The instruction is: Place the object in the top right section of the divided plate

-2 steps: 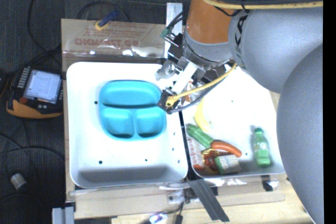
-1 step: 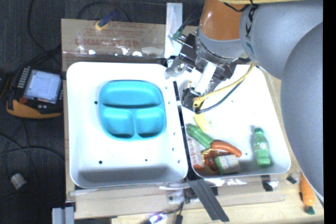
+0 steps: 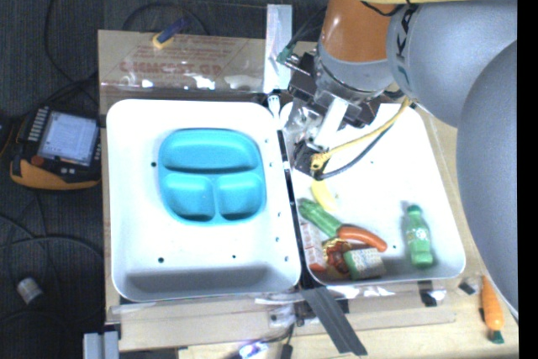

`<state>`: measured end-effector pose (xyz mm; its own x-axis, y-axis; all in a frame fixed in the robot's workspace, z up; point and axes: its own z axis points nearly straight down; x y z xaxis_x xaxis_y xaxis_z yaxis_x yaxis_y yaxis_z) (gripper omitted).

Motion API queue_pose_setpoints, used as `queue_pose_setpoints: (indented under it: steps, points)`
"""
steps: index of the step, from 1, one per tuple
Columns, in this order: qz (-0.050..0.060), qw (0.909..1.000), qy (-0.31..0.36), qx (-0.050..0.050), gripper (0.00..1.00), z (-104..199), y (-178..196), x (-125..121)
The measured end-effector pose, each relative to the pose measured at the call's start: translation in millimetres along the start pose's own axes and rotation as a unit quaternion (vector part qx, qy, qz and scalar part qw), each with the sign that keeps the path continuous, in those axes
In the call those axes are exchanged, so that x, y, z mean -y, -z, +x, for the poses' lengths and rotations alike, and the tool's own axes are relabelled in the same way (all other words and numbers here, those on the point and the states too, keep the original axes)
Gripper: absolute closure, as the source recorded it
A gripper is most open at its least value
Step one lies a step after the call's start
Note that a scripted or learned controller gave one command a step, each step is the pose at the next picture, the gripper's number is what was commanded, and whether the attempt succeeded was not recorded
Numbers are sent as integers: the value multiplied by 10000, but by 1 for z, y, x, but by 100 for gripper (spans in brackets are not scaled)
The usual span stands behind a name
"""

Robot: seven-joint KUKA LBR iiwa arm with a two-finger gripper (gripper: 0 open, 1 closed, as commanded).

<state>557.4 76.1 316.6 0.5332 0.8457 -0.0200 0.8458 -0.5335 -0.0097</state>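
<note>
The arm enters from 3 o'clock and covers the upper right of the view, its orange band toward 12 o'clock. Two white bins sit side by side: the left bin at 9 o'clock and the right bin at 3 o'clock, their inner walls touching. The blue divided plate lies flat near the centre of the left bin, with one wide compartment toward 12 o'clock and two smaller compartments toward 6 o'clock. The gripper hangs over the 11 o'clock corner of the right bin, just beside the shared wall; whether it is open or closed cannot be told. The object for placement cannot be singled out. The candidates lie in the right bin between 5 and 8 o'clock: a green bottle at 5 o'clock, and a cluster at 7 o'clock made up of a red-orange pepper, a green vegetable, a small labelled can and a yellow piece. The gripper is apart from all of them.
</note>
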Motion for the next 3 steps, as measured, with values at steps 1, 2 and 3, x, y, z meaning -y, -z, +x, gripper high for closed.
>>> queue_pose_setpoints:
  steps: [1,2,3]
  points:
    - [24,10000,-5,50,100,-1,6,0]
    - [49,9999,-7,100,100,-2,11,0]
    - [-29,9999,-152,-58,100,31,68,42]
